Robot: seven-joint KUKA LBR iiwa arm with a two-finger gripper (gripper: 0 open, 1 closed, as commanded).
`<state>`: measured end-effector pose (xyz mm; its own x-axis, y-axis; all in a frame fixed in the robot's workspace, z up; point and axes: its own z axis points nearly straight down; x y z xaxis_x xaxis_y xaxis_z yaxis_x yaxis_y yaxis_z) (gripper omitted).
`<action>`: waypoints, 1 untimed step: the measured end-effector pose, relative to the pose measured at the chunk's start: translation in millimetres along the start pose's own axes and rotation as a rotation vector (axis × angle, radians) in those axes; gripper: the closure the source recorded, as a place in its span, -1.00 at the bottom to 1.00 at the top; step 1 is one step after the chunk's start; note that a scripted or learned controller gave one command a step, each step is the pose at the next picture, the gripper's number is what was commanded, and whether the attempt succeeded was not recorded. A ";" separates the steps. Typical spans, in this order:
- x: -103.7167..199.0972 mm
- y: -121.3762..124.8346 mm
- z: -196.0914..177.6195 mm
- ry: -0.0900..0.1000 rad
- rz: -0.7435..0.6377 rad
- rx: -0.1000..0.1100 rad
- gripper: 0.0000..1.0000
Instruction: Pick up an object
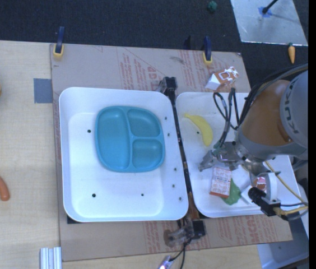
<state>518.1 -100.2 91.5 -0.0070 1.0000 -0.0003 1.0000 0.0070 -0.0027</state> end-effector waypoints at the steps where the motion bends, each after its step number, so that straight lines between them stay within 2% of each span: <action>1: -5.0 70.3 -25.4 0.000 0.004 -0.002 -1.00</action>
